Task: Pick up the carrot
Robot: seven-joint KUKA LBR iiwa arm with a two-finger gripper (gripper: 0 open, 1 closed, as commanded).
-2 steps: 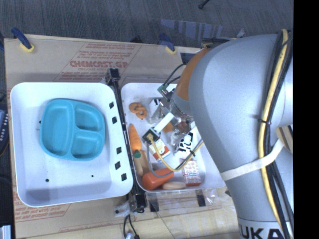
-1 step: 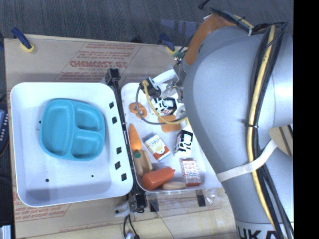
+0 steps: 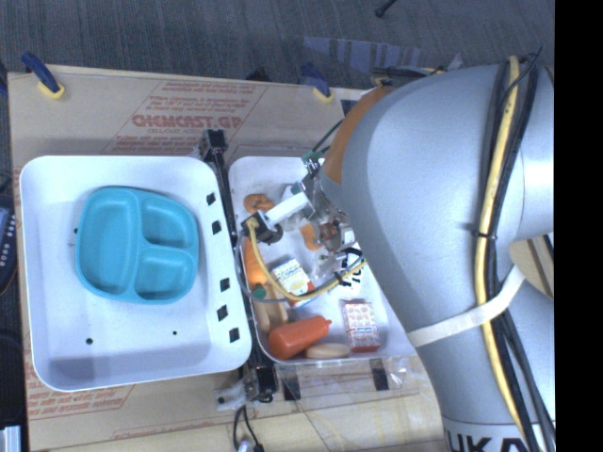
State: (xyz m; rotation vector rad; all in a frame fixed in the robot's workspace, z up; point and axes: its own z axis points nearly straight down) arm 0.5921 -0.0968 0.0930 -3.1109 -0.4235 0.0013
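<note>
On the left, a blue divided plate [image 3: 138,244] sits in the left bin [image 3: 57,347]. Along the right bin's [image 3: 400,342] left wall lies the carrot [image 3: 254,264], likely light, stiff and smooth; gripping its thick middle looks safest. Just right hangs the gripper [image 3: 325,234], its jaw state hidden.

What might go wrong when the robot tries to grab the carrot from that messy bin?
1. The carrot lies in the crowded right bin, touching a pale piece and close to a small red packet, so the end effector may grab or push a neighbour instead.
2. The carrot sits near the bin's front wall, leaving little room for approach.
3. A yellow cable loops just above it and might snag.
</note>
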